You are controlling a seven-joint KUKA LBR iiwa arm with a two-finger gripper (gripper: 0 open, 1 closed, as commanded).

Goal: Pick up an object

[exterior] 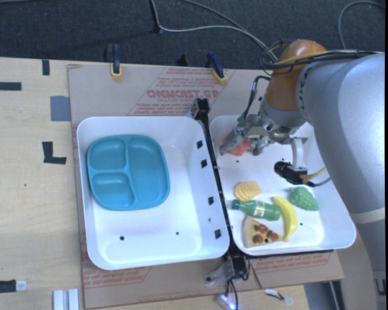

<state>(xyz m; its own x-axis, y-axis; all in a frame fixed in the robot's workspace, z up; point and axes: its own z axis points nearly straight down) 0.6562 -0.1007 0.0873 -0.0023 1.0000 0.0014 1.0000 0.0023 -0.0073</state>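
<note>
one red object (pixel 244 146) touching tool (pixel 240 144), right bin (pixel 336 237)

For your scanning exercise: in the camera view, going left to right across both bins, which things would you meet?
Blue divided plate → yellow waffle-like toy → green bottle → banana → green leafy toy.

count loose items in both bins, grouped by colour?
Blue: 1, the divided plate in the left bin
Yellow: 2, banana and ridged chip
Green: 2, bottle and leafy piece
Multicolour: 1, pizza slice
Red-orange: 1, small piece by the gripper, unclear what
Total: 7
</note>
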